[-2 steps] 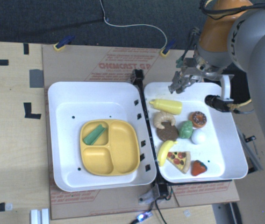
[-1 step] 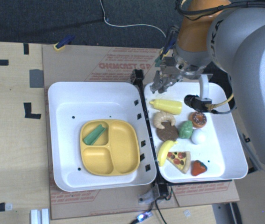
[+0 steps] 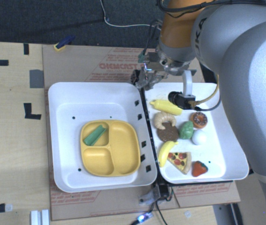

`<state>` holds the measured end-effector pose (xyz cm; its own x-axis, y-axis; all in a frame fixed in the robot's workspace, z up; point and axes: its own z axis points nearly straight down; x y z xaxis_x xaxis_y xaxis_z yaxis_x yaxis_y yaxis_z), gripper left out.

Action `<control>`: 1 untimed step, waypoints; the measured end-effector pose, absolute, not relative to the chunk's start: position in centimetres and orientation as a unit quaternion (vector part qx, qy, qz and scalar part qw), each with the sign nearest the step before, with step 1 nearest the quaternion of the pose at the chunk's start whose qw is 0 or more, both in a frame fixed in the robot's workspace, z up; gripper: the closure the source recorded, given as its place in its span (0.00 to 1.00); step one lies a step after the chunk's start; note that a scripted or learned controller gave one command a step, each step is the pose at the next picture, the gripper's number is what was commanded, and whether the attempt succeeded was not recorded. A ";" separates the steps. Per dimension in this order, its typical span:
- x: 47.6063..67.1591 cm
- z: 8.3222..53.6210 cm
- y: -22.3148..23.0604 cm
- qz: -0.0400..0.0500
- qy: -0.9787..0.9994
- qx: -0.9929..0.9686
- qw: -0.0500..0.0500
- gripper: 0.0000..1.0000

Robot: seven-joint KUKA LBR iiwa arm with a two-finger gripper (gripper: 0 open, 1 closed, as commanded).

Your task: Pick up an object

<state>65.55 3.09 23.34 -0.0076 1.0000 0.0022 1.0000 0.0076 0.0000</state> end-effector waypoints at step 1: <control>65.6 21.4 4.7 0.002 -0.708 -0.706 0.001 1.00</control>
<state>65.64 4.74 21.41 -0.0034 1.0000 -0.0006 1.0000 0.0034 -0.0040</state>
